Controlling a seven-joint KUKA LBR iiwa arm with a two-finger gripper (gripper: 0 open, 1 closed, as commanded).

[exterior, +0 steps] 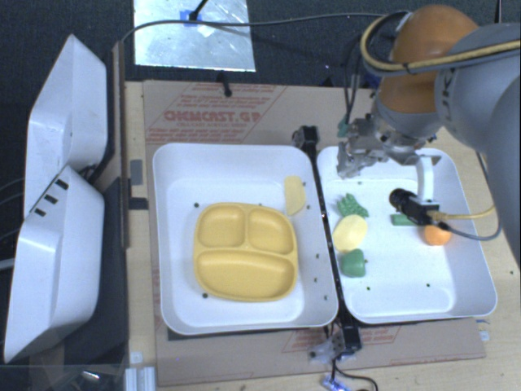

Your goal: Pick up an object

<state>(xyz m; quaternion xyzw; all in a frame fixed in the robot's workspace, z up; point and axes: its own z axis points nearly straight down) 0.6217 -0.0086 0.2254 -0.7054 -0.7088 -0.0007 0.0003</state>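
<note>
Tool point(355, 164) stands over the far left corner of the right bin point(407, 279), at the end of the grey arm point(480, 88) that enters from the right, with the orange band point(423, 55) above the wrist. Whether the tool is spread or pressed together cannot be told from this angle. Candidate objects for picking all lie in the right bin. A green leafy item point(352, 205) lies just beside the tool on its near side, though contact between them cannot be judged. A pale yellow fruit point(350, 232) touches the leafy item's near edge. A green pepper-like item point(352, 262) lies just beyond that, close to the bin's left wall. A small green piece point(401, 218) and an orange item point(437, 235) lie towards the bin's right half, well apart from the tool. The left bin point(175, 218) holds a yellow divided tray point(244, 251) near its centre and a pale yellow slice point(295, 195) near its right wall, just beside the tray's far right corner. Both bins rest side by side on a printed cardboard sheet point(220, 112) on the surface.
</note>
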